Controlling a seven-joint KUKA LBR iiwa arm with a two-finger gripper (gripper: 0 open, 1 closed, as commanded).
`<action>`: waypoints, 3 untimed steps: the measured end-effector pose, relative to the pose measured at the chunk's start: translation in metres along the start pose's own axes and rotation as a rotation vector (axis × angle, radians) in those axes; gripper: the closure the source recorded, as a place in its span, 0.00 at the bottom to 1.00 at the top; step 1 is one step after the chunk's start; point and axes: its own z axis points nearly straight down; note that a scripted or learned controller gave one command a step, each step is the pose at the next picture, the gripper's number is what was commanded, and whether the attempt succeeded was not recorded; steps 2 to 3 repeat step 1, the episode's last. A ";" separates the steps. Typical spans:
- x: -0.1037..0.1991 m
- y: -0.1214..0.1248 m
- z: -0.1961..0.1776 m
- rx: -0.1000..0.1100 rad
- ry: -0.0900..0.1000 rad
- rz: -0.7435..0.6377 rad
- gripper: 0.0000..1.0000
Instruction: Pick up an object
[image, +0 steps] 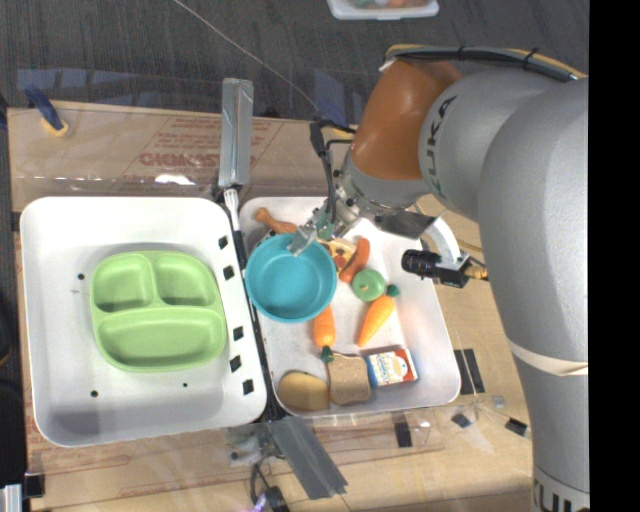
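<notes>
My gripper (313, 236) hangs over the right bin (437, 330), just above the far rim of a blue bowl (290, 282) at the bin's left side. It is small and partly lost against the toys behind it. To the right of the bowl lie a green round fruit (368, 284) and three orange carrots: one by the gripper (358, 257), one below the bowl (323, 328) and one further right (377, 318). Nothing is lifted off the bin floor.
A tan bread roll (303, 391), a brown slice (347, 380) and a small carton (390, 367) line the right bin's near edge. An orange-brown toy (272, 219) lies at its far left. The left bin (50, 250) holds a green divided plate (157, 307).
</notes>
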 end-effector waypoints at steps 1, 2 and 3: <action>0.060 0.016 -0.012 -0.012 -0.035 0.335 1.00; 0.060 0.016 -0.012 -0.012 -0.035 0.335 1.00; 0.060 0.016 -0.012 -0.012 -0.035 0.335 1.00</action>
